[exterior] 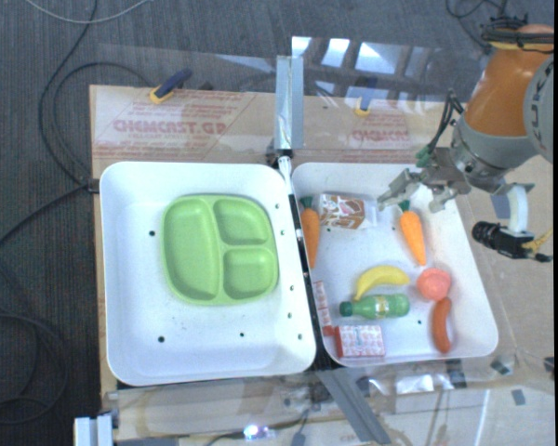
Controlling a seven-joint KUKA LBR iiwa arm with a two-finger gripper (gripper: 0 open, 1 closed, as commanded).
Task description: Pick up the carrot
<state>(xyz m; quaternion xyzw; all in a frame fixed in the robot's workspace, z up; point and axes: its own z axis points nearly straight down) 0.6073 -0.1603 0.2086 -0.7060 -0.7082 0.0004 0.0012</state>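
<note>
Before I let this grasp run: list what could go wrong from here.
1. Two carrots lie in the right bin: one just below the gripper, another against the left wall. The wrong one might be targeted.
2. The near carrot lies tilted, so the fingers may slip off its taper.
3. The snack packet sits nearby and could get nudged.

Orange carrot point(412, 235), yellow banana point(382, 278), green bottle point(378, 307) — red-capped, lime-green divided plate point(220, 248), white bins point(130, 342)

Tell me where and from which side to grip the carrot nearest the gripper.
Probably mid-body, from straight above, fingers closing across its width: the carrot lies flat and long, with bare floor on both flanks. The gripper hangs just beyond its green top.
</note>
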